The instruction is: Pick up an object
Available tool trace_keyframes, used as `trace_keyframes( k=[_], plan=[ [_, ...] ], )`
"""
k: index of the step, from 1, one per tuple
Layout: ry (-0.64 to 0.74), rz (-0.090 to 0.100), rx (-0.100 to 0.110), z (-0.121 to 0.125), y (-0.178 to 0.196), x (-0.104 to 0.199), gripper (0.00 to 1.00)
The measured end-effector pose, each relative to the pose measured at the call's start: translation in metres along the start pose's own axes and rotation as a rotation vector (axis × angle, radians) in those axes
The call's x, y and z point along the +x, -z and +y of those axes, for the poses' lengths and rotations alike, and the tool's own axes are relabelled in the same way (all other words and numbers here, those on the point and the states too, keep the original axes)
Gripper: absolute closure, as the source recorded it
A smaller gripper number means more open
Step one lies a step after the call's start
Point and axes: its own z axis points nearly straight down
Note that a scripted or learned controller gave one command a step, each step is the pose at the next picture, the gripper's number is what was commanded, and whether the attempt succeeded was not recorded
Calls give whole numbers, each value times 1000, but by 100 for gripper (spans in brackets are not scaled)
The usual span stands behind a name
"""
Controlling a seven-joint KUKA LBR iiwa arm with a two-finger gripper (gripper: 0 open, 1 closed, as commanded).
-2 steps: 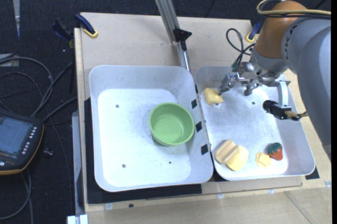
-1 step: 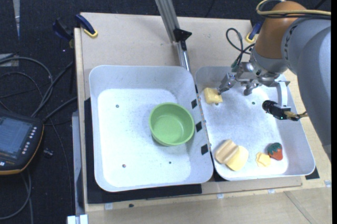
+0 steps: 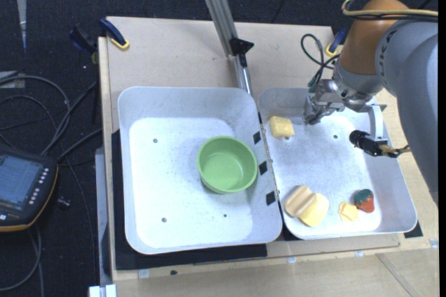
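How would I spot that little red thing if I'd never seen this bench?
Look at the right-hand white bin, down at its near right corner. The red strawberry-like toy lies there beside a small yellow piece. It is the one red thing; everything else there is pale yellow.

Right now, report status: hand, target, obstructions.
Hand above right white bin, nothing seen in it. Nearest: pale yellow block, to its left. No obstruction between them.
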Motion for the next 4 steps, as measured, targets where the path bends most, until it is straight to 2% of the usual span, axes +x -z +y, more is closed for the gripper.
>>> trace_keyframes(
  k=[2,3,4],
  plan=[
    [0,0,-4,-1,124,7,100],
    [-1,0,-1,0,156,7,100],
    [2,1,1,-8,155,58,100]
  ],
)
